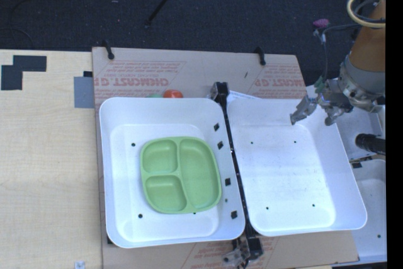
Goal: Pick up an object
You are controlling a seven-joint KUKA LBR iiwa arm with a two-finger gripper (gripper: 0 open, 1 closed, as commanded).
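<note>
Camera view | arm over right bin's (352, 198) far-right corner | tool (317, 113) fingers spread, holding nothing

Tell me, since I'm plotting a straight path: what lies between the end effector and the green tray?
In the camera view, bare right bin floor, then the black divider, separate the end effector from the green tray.

bins: 2 (126, 116) (340, 154) | green divided plate: 1 (181, 174) | orange-red object: 1 (172, 94)
</note>
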